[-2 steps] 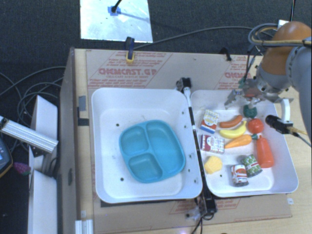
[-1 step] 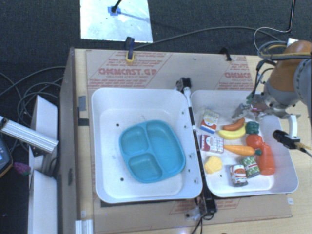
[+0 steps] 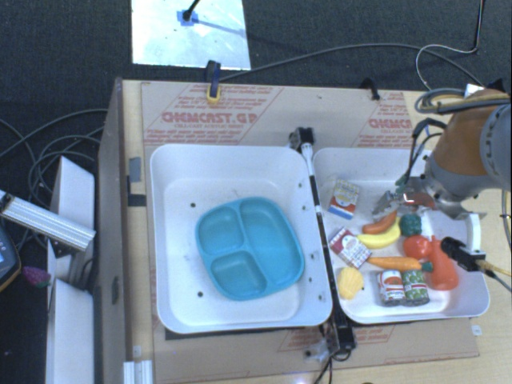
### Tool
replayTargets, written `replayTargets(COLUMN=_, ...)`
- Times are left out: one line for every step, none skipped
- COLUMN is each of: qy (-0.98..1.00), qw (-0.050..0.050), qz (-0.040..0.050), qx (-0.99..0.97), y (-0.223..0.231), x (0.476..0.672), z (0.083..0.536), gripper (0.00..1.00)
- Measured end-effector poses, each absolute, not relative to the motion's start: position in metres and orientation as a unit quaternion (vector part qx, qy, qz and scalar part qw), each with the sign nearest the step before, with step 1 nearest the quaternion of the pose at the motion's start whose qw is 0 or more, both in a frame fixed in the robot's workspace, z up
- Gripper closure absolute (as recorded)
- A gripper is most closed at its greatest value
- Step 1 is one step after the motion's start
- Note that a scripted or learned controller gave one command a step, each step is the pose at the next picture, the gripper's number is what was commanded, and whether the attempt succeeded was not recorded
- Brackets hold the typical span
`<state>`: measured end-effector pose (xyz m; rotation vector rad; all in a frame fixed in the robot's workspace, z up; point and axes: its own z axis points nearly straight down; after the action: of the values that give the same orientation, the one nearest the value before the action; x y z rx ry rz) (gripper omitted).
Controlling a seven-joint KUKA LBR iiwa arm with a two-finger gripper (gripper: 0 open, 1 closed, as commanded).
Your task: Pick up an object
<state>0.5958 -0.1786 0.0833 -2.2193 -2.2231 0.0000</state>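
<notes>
My gripper (image 3: 390,201) hangs low over the back middle of the right bin (image 3: 480,302), on the grey arm with the orange band (image 3: 468,138) coming in from the right. Just below it lie an orange sausage (image 3: 379,223) and a yellow banana (image 3: 381,237). A green broccoli piece (image 3: 410,225) sits close to its right. A small white and red carton (image 3: 344,198) lies to its left. Nothing is visibly held.
The right bin also holds a red and white box (image 3: 350,248), a carrot (image 3: 394,262), a yellow piece (image 3: 350,282), two small cans (image 3: 402,287) and an orange-red pepper (image 3: 442,269). The left bin (image 3: 172,214) bears a blue divided plate (image 3: 250,246).
</notes>
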Motion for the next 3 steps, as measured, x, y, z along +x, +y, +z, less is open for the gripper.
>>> replayTargets(qy=-0.708, qw=0.000, qz=0.0003, qx=-0.707, y=-0.201, x=0.577, z=0.083, gripper=0.00)
replayTargets(qy=-0.709, qw=-0.003, qz=-0.0013, qx=-0.705, y=-0.206, x=0.653, z=0.166, gripper=0.00)
replayTargets(qy=-0.708, qw=0.001, qz=0.0007, qx=-0.707, y=-0.207, x=0.578, z=0.122, gripper=0.00)
